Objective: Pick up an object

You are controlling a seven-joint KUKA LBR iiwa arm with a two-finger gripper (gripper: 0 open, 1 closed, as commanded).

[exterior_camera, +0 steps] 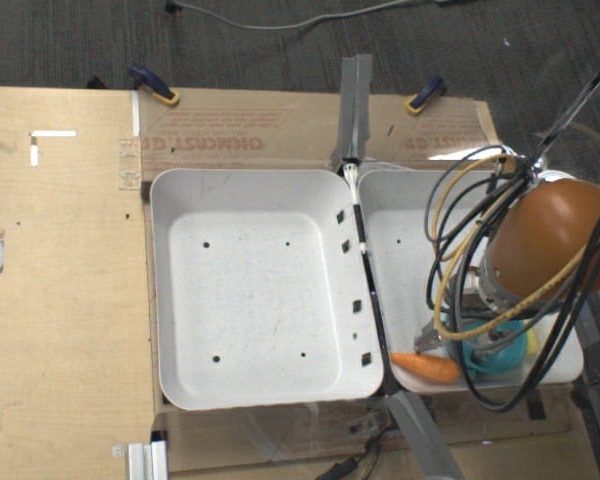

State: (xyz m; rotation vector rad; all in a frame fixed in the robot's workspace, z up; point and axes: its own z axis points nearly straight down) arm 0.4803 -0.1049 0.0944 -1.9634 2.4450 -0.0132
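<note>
The arm's orange band (545, 238) and wrist hang low over the right bin (400, 228), near its front right corner. The gripper (480, 340) is down among cables and a teal object (500, 353) that sits under the wrist. An orange carrot-shaped object (427, 367) lies at the bin's front edge, just left of the gripper. The wrist and cables cover the gripper's tips.
The left bin (180, 268) sits beside the right one, with a black clip divider (363, 268) between them. Yellow and black cables (455, 238) loop from the wrist over the right bin. Cardboard (230, 133) and blue clamps (152, 83) lie behind the bins.
</note>
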